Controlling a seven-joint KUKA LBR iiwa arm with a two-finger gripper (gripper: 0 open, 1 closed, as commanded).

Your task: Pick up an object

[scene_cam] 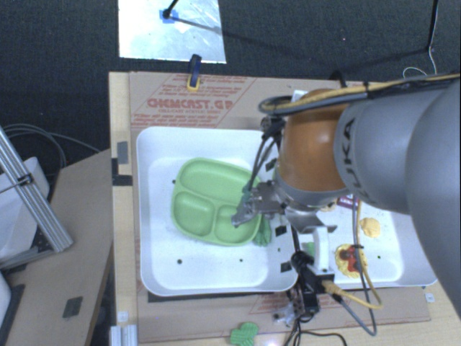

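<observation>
Camera view, fixed above the bench: two shallow white plastic bins side by side, the left bin and the right bin, resting on a brown printed cardboard sheet. Item one: a light green divided plastic plate with three compartments, lying flat in the middle of the left bin, its long axis running from far-left to near-right, its near-right corner reaching toward the wall between the bins. Item two: the grey arm with orange band, entering from the right and covering much of the right bin. Item three: the two-finger gripper, low over the near-right corner of the green plate; whether it is clenched, released or grasping cannot be told. Item four: a small yellow object and a red and yellow object, both in the right bin, well apart from the plate. Item five: a small green object on the bench, nearer than the bins.
</observation>
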